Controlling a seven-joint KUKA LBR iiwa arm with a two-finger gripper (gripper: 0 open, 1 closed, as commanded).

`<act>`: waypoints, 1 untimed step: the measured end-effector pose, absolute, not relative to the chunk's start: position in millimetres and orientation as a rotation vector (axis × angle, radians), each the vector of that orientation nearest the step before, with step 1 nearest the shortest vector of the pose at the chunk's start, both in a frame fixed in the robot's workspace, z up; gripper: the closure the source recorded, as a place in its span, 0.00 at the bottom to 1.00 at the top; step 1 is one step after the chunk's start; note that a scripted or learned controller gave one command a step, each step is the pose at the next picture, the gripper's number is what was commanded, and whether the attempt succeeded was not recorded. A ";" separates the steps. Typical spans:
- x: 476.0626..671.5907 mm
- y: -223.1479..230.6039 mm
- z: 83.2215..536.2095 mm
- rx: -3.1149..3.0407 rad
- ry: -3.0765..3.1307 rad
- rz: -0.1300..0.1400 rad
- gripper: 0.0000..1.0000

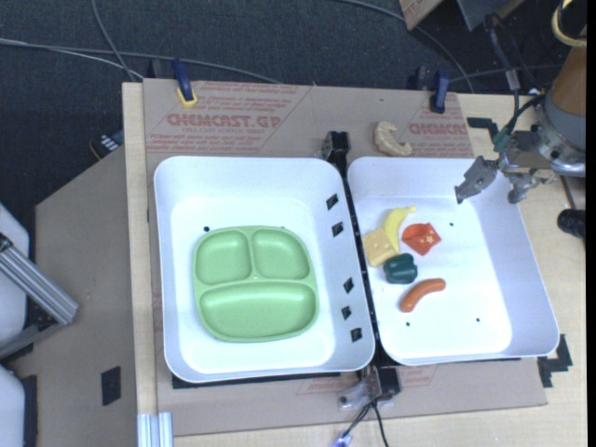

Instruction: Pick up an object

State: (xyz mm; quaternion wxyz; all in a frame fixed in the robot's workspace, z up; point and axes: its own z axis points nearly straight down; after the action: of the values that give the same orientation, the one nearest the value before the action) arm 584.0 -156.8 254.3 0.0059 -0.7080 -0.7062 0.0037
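Several toy foods lie in the left half of the right bin [503, 287]: a yellow banana [399, 220], a red piece [421, 237], a pale yellow wedge [378, 247], a dark green piece [400, 268] and an orange-red sausage [423, 293]. My gripper [494, 184] hangs over the bin's far right corner, up and to the right of the food. Its fingers are spread open with nothing between them, the left fingertip [468, 184] pointing toward the bin floor.
The left bin [177, 212] holds a green divided plate [254, 282]. A beige object [392, 138] lies on the cardboard behind the right bin. Clamps and cables sit along the bench's far edge.
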 end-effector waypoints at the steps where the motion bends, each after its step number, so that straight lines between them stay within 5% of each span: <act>1: 586.3 -156.4 261.2 -2.220 -2.221 0.000 0.00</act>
State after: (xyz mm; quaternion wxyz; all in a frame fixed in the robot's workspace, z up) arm 586.3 -156.4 261.2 0.0006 -0.7069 -0.7073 0.0000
